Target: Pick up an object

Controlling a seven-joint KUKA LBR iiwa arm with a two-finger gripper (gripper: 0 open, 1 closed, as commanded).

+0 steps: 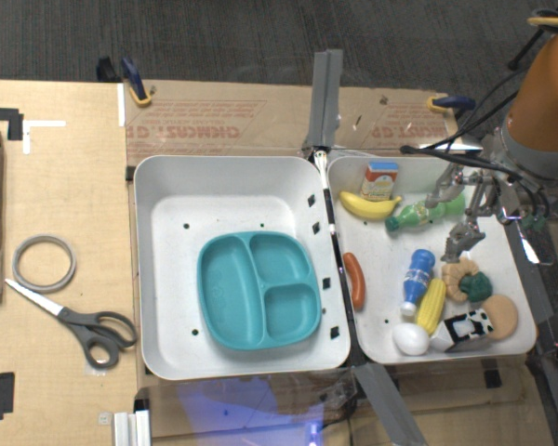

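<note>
Two white bins sit side by side on the table (56, 175). The left bin (167, 193) carries a teal divided plate (259, 289), which lies toward the near edge; a broad band of bare floor runs behind the plate and down its left side.

The right bin (381, 333) is crowded. Taking the banana (367, 204) as the landmark: a small carton (380, 180) stands just behind it, touching or nearly so, close to the bin's far wall. A green bottle-shaped toy (428, 212) lies just to the banana's right. A sausage (355, 279) lies nearer the camera and slightly left of the banana, hard against the bin's left wall. A blue and white bottle (417, 279) and an ear of corn (431, 305) lie nearer the camera and to the banana's right, side by side. A white egg (411, 339) rests at the near wall, with a black and white block (469, 326) and a tan round piece (500, 315) beside it toward the near right corner. A tan and green lump (468, 281) lies right of the corn. Open floor in this bin is limited to a patch directly in front of the banana, between the sausage and the blue bottle.

The pincer (463, 235) hangs right of the banana, over the green toy and the lump; whether its fingers are spread or closed cannot be told, and nothing is seen gripped.

On the table left of the bins lie scissors (79, 323) and a tape ring (45, 262).
</note>
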